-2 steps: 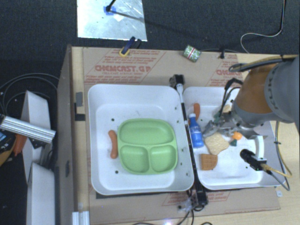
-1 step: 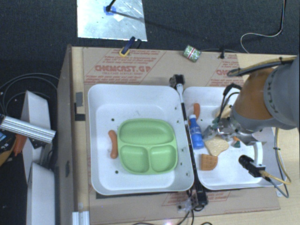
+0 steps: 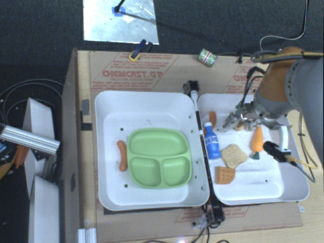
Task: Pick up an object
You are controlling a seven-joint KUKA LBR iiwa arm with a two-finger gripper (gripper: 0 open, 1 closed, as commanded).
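While the cracker (image 3: 226, 174), bread (image 3: 234, 155), bottle (image 3: 210, 141) and carrot (image 3: 257, 138) sit loose in my right bin (image 3: 293, 186), the claw (image 3: 237, 120) hovers past them, can't tell if it's apart or together. Nothing grabbed yet.

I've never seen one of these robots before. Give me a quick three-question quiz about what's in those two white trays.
1. True or false: the green plate lies in the left bin.
2. Which lies beside the plate, on the plate's left? A. sausage B. carrot C. blue bottle
3. The gripper hovers over which bin?

Key
1. True
2. A
3. The right bin, near its back edge.
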